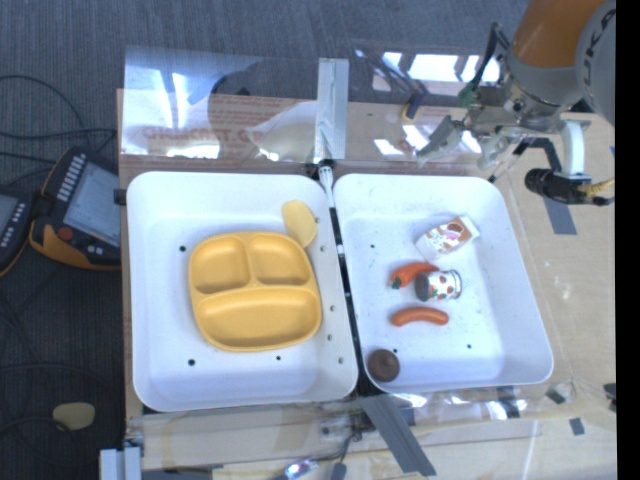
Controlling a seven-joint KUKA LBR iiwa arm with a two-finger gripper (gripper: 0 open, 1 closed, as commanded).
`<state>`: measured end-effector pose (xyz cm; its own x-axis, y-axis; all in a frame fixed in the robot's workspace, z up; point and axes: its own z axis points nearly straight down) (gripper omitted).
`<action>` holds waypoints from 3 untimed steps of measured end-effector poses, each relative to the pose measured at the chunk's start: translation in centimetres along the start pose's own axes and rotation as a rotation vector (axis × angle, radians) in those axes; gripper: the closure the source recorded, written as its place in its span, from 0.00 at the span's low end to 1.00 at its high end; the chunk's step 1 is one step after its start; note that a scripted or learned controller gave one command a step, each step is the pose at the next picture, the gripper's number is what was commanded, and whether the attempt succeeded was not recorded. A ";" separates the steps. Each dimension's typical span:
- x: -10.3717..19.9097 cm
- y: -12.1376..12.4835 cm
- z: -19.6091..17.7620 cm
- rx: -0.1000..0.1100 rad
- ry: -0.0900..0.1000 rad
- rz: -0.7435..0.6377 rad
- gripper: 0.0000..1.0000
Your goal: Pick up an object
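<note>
1. Table [580,298] of pale board, carrying two shallow white bins side by side: left bin [160,368], right bin [510,338].
2. Grey arm [555,18] with orange band, reaching in from the right; gripper [480,133] hovering above the far rim of the right bin, apart from every object. Whether spread or closed: impossible to tell against the glare and cables there. Nothing visibly held.
3. Yellow divided plate [255,293], lying flat in the middle of the left bin. Stiff, smooth, wide and low; judged awkward for a two-point pinch except at the rim.
4. Yellow oval piece [299,223], just beyond the plate's far right corner, close to the bin wall. Rounded and probably slippery; wall leaves little room on one side.
5. White carton [445,236], tilted, in the far half of the right bin, nearest the gripper. Likely light and a little crushable; best taken across its short sides with gentle closure.
6. Red sausage [420,316], lying apart toward the near side. Looks like light, firm toy plastic; best pinched across its narrow middle, with open floor around it. Judged the easiest candidate.
7. Orange carrot-like piece [412,273], touching or nearly touching the small can [438,286] lying beside it. Crowded pair; can apt to roll.
8. Brown round piece [383,365], tucked in the near left corner of the right bin. Hard to reach between two walls.
</note>
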<state>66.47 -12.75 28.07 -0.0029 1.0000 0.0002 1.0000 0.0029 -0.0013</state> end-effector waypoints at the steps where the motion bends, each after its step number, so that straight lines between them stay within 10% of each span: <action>1: -7.0 -1.5 10.2 0.002 -0.003 0.003 0.00; 3: -7.2 -7.8 19.0 -0.012 -0.001 -0.003 0.00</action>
<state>58.62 -19.95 9.04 -0.0056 1.0000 -0.0012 0.9999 0.0057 0.0106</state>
